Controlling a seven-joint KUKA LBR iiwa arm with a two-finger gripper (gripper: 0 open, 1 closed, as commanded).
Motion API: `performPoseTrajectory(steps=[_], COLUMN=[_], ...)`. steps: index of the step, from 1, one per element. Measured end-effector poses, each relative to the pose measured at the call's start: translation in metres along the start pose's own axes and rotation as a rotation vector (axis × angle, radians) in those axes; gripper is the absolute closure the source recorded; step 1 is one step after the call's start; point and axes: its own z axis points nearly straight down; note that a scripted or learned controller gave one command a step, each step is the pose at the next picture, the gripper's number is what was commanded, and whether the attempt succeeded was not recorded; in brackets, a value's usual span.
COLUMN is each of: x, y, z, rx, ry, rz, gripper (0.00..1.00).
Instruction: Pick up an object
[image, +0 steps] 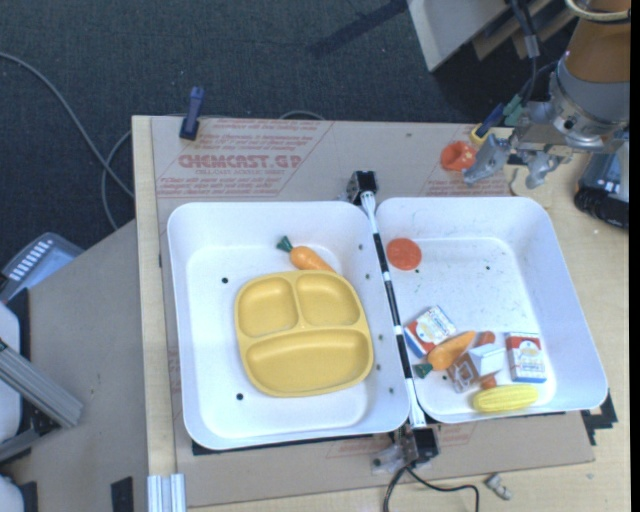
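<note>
Beyond right bin's (560, 235) far rim | gripper (510, 160) hovers, grip unclear | bin's far half open

Red block lettering printed on the brown protective sheet (250, 160) that covers the counter reads "CHEMCAST GP", with several lines of smaller red print above and below it that are too fine to make out; a fainter repeat of the same red print appears on the sheet near the far right corner. The small cartons in the right bin (560, 260), including a red-and-white carton (526, 358) and a white packet (432, 326), bear coloured label graphics, but none of their wording is legible.
</note>
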Motion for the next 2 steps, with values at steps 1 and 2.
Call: performPoseTrajectory(steps=[1,2], x=[-0.061,-0.019], y=[-0.023,-0.087], z=[0.098,0.138], rx=[0.002,0.001], ry=[0.0,0.001], rz=[0.001,0.0], gripper=[0.0,0.0])
